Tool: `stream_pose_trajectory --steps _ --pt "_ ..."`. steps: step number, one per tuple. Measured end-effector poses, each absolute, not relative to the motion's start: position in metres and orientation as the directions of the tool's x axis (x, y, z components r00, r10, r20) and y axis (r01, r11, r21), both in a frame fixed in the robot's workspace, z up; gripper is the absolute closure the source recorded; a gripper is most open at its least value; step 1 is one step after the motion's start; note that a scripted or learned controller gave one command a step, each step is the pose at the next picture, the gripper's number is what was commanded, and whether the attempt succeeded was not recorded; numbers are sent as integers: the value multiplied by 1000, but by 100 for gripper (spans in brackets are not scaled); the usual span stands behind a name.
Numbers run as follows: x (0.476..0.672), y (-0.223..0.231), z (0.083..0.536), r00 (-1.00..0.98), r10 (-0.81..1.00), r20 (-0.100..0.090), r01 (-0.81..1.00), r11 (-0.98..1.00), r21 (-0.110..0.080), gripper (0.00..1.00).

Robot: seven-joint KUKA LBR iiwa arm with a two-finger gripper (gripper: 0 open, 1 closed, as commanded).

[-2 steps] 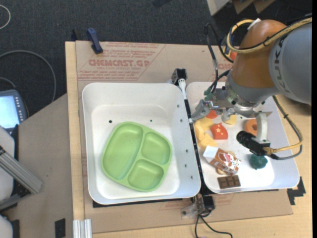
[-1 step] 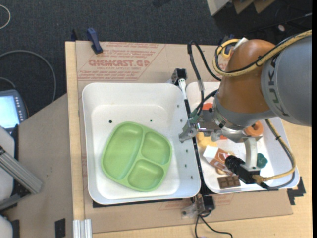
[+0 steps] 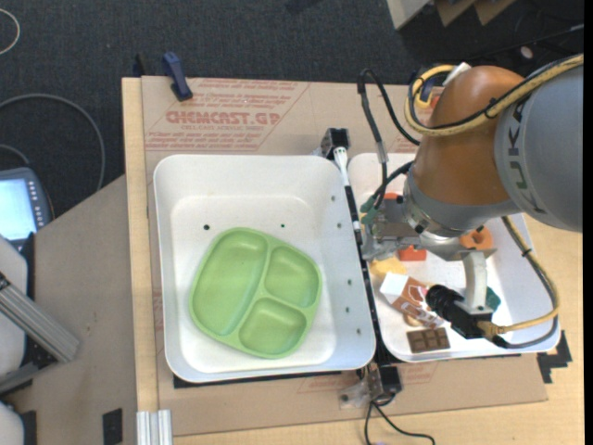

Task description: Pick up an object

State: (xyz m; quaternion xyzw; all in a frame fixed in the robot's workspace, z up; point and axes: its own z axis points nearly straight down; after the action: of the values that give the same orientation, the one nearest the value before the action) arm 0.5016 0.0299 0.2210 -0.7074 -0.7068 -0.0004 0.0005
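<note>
**Arm Over the Right Bin, Gripper State Hidden**

The grey arm (image 3: 547, 146), with its orange band (image 3: 463, 146), hangs over the right bin (image 3: 519, 276) and covers it from 12 to 3 o'clock. The gripper (image 3: 387, 235) sits low under the wrist at the bin's 9 o'clock edge. Whether it is spread or pressed together cannot be told.

In that bin, a dark brown block (image 3: 428, 341) lies at 6 o'clock, a pale yellow piece (image 3: 393, 271) at 8 o'clock and an orange piece (image 3: 478, 239) near the centre. The left bin (image 3: 171, 248) holds a green divided plate (image 3: 255, 290). Both bins rest on the table (image 3: 232, 109).
</note>
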Motion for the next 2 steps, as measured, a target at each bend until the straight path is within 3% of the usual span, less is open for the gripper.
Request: stream_pose_trajectory --steps 1,2 --pt "494 71 273 -6 1000 3 1000 6 6 100" --pt "480 100 427 -7 1000 7 1000 7 20 100"
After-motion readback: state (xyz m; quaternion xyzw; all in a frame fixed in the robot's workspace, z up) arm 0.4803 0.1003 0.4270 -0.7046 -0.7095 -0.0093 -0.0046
